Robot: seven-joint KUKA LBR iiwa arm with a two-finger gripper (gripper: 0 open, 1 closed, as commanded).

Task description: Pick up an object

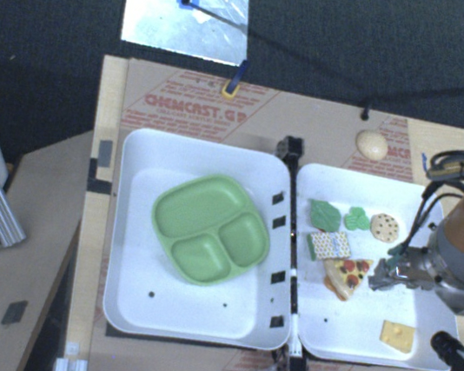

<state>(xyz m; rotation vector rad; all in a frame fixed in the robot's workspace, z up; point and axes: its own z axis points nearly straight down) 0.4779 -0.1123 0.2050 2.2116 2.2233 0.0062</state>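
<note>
The claw (382,276) hangs low over the right bin (348,336); I cannot tell how it is set. Just beside its tip, toward the divider, lies a pizza slice (345,276), touching a sprinkled wafer (329,244). Beyond sit two green leaves (326,214) and a cookie (384,226). Crowding risks nudging neighbours or closing on nothing.

Smooth matt green plastic tray (211,230), glossy white plastic bins (141,174), brown cardboard sheet (313,119).
</note>
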